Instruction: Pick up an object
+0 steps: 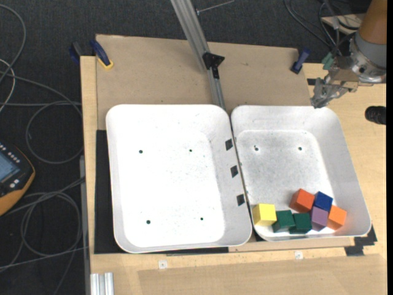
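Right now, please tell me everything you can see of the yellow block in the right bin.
The yellow block is a small cube of plain, matte yellow, possibly painted wood or foam. It sits flat on the floor of the right bin, near the front-left corner, leftmost in the cluster of blocks. Its right side meets a dark green block; whether they truly touch I cannot tell. The pincer is far away, above the bin's back rim.

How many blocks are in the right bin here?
6, clustered at the right bin's near edge: yellow block, green block, red-orange block, blue block, purple block, orange block. More may be hidden beneath.
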Controlling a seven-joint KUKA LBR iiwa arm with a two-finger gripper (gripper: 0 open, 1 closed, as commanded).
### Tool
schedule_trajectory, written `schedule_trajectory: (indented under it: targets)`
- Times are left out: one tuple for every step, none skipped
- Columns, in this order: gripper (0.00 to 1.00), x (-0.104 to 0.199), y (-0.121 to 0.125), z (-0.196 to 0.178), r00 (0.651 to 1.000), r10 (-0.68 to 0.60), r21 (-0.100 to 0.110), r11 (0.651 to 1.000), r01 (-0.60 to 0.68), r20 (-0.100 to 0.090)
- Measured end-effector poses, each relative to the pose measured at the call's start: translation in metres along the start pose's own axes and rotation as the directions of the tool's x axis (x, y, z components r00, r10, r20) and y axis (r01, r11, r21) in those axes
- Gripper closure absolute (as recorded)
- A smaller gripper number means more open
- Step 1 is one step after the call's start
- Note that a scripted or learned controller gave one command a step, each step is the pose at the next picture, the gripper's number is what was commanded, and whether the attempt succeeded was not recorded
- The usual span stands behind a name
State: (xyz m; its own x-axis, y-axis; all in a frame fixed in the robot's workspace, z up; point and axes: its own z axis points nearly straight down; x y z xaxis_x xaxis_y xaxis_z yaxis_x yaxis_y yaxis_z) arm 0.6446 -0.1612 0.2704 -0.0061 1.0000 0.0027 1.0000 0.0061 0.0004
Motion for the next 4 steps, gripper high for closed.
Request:
schedule_trajectory:
  targets:
    - [1.00,0.044,-0.002,0.004,1.000,0.001,0.002,1.000,-0.001,0.000]
    - [1.00,0.106,-0.012,0.016,1.000,-0.001,0.003,1.000,0.001,-0.001]
    - [1.00,0.163,-0.016,0.010,1.000,-0.001,0.002,1.000,0.001,-0.001]
    - [1.00,0.213,-0.033,0.013,1.000,0.000,0.004,1.000,0.000,-0.001]
